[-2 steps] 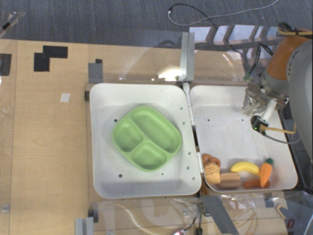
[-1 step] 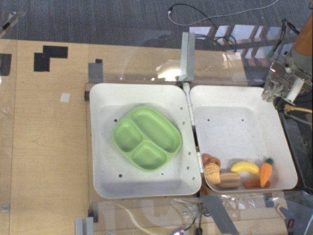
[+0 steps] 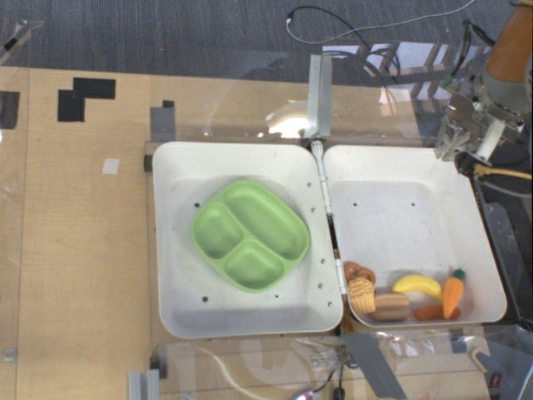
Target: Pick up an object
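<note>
Nothing had been picked yet: jaws (image 3: 468, 144), their state impossible to tell, hung above the right bin's (image 3: 400, 215) far corner, toy food (image 3: 405, 296) untouched.

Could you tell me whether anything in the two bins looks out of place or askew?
Nothing looks damaged or spilled. The green divided plate lies turned at an angle in the left bin, and the toy foods crowd the right bin's near edge.

Toy foods huddle along the right bin's near edge: a yellow banana (image 3: 416, 286), an orange carrot (image 3: 451, 295), a tan cylinder (image 3: 391, 307)
</note>
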Controlling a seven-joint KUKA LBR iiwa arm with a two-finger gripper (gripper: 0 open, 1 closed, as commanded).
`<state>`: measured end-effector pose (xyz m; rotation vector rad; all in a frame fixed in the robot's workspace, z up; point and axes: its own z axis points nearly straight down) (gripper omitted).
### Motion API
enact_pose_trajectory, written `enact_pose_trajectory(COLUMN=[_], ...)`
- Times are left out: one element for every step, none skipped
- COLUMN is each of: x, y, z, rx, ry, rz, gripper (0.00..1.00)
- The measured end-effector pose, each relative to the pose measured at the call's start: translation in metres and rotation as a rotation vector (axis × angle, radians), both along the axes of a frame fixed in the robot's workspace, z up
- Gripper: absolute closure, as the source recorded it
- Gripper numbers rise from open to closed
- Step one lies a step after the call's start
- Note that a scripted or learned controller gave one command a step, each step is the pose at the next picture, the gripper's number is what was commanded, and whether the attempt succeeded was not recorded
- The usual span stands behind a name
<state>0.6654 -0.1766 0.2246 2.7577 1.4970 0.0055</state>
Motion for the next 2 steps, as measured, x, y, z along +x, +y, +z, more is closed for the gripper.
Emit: enact_pose_trajectory(x=[0.0041, 0.0029], y=[-0.019, -0.0123], z=[0.0055, 0.0084], rx=[-0.001, 0.0], ry=[-0.001, 0.002], rz=[0.001, 0.053], gripper=[1.0, 1.0])
